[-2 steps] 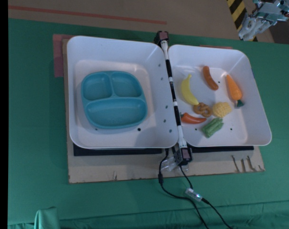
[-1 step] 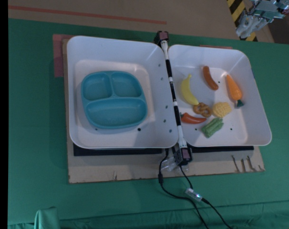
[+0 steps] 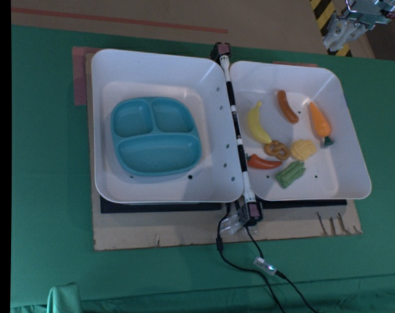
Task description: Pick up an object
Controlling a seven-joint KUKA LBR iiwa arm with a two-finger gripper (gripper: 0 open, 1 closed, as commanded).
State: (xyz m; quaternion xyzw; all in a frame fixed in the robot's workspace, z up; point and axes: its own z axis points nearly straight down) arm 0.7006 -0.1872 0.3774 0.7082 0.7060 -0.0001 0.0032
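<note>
At far right corner: two-finger gripper (image 3: 346, 32) beyond the right shallow white bin (image 3: 354, 175), above green bench cloth (image 3: 47, 175); open or shut, cannot tell.
Nearest candidate: orange plastic carrot (image 3: 319, 121) by right bin's far right edge, below and left of gripper.
Long axis: carrot running far-to-near, slightly slanted.
Neighbours: brown toy sausage (image 3: 287, 105), yellow plastic banana (image 3: 257, 124), yellow corn piece (image 3: 303, 150), all well apart from gripper.
Left bin: teal divided plate (image 3: 156, 137).
Writing: none readable.
</note>
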